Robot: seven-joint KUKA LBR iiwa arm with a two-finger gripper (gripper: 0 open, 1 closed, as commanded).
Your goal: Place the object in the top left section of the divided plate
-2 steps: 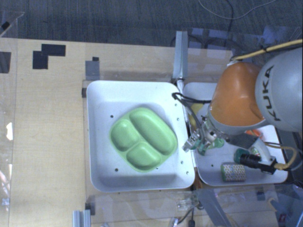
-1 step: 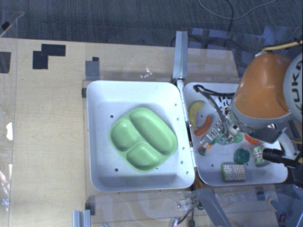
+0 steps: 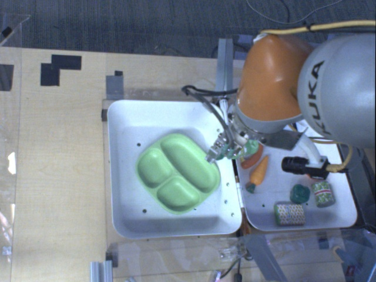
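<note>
Jaws: state unreadable for you, gripper [image 3: 222,151] too small and cluttered under wrist. Gripper sits at right rim of divided plate [image 3: 178,172], left bin [image 3: 126,216]. Something small and greenish at its tip, perhaps the object; you cannot confirm hold. Top left section [image 3: 154,166] lies left of gripper, across plate. Carrot [image 3: 258,170] and other items in right bin [image 3: 346,216].
</note>
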